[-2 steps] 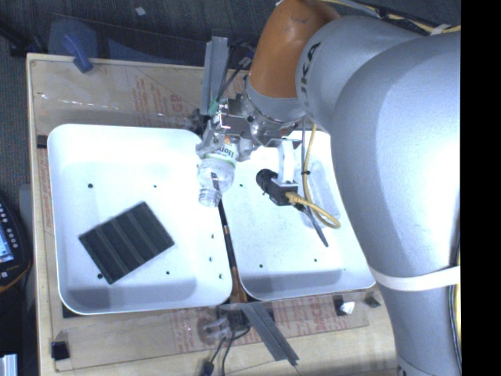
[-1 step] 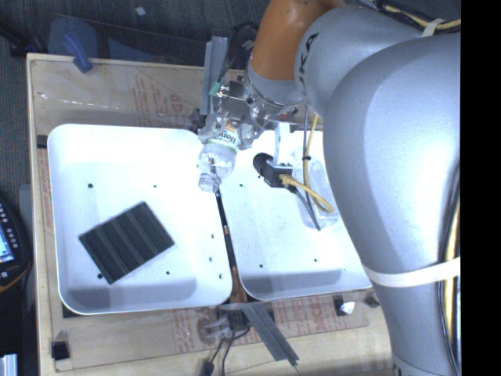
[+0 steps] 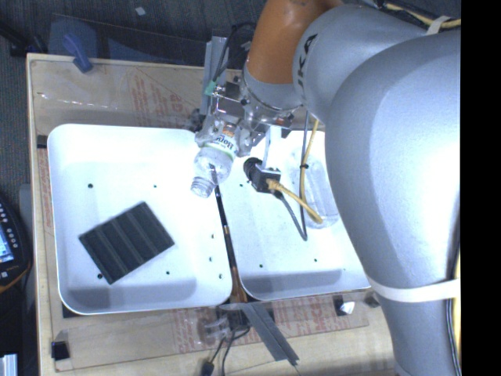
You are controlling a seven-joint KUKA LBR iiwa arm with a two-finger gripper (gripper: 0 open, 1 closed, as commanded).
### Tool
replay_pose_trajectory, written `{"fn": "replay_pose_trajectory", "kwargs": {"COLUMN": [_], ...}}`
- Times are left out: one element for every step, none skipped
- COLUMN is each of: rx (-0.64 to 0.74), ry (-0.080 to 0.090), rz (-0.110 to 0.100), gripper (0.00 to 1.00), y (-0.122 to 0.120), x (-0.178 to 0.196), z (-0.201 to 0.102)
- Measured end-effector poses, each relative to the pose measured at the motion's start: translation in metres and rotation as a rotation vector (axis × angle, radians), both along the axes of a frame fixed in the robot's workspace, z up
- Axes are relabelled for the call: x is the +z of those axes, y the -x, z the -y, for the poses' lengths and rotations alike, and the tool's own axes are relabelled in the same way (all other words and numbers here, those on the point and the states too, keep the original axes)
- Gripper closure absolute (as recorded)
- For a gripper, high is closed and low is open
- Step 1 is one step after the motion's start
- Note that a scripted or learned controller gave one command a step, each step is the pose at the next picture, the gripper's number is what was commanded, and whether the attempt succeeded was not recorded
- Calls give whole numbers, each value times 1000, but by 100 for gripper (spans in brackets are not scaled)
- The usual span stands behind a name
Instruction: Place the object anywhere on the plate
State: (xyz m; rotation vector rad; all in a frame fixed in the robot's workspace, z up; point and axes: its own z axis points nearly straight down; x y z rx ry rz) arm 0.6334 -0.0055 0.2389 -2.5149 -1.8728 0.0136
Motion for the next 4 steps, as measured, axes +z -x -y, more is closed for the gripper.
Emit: {"fn": "replay_pose_trajectory", "kwargs": {"rx": [-69,-69,-137,-235], "ry": [1,0,0,2], "rz": [5,6,3,2], "gripper": [100,100,100,100], "y": [-23,-23,20,24], "x": [3,71,93,51], "z": [12,16,42,66]}}
